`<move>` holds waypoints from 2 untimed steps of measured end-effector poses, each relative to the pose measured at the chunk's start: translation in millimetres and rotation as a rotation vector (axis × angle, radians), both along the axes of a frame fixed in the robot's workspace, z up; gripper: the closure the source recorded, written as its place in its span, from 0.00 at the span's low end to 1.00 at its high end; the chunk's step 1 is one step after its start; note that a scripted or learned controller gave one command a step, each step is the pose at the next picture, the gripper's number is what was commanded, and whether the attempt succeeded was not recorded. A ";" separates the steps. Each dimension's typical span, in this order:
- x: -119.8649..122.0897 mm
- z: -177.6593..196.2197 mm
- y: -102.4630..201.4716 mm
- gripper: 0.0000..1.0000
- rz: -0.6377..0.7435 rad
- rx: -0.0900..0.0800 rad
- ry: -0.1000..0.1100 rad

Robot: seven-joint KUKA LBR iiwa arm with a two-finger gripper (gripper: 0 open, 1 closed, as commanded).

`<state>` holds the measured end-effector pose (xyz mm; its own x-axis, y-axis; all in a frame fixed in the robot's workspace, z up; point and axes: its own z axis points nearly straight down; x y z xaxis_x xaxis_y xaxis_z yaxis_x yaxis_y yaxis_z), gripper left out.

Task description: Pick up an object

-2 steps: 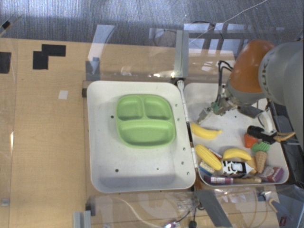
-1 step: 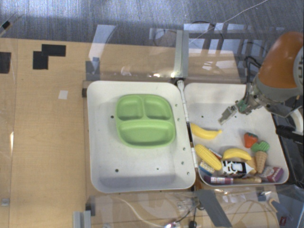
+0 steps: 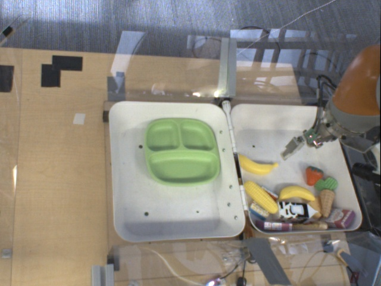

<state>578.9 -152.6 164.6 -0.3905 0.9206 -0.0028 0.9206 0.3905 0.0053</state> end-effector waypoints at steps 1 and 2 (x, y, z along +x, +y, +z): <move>-61.7 -50.3 47.5 0.00 -0.021 0.001 0.003; -40.7 -72.9 61.9 0.00 -0.465 0.004 -0.011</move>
